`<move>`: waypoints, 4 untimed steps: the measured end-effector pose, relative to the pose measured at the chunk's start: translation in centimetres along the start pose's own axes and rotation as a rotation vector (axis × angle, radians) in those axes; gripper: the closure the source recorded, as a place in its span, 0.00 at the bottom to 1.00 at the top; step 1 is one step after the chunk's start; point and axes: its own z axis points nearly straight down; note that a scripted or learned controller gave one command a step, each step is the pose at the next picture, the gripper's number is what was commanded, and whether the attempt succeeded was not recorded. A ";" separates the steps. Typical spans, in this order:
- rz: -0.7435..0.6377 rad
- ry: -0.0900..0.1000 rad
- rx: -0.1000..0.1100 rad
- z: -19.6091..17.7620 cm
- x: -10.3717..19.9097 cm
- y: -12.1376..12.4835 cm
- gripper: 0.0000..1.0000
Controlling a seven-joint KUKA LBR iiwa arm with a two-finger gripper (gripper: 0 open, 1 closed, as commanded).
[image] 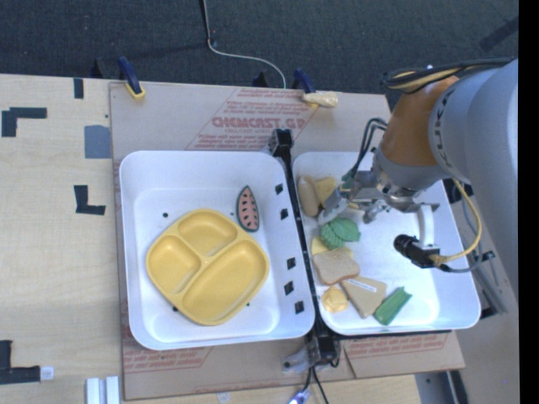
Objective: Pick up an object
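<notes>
My gripper (352, 207) hangs low over the upper left of the right bin (455, 310), just above a green leafy toy (340, 231). Its fingers look spread, with nothing seen between them. Around it lie a tan bread piece (308, 196), a yellow piece (326, 188), a toast slice (336, 267), a sandwich wedge (364, 293), a small yellow chunk (334, 300) and a green block (392, 305). The left bin (139, 183) holds a yellow divided plate (207, 265) and a watermelon slice (247, 209).
The grey arm with its orange band (413, 133) covers the upper right of the right bin. A black cable connector (413, 249) dangles over the bin's middle. A black divider strip (290, 225) runs between the bins. A small yellow item (321, 100) lies on the cardboard behind.
</notes>
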 end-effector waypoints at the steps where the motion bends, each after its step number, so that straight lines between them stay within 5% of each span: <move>1: 0.004 -0.012 -0.014 2.9 0.5 5.3 0.00; 2: 0.005 -0.007 -0.017 2.9 0.5 3.2 0.00; 3: 0.008 -0.009 -0.020 2.9 0.7 -2.4 0.00; 4: 0.005 -0.006 -0.023 2.9 -0.1 -3.9 0.00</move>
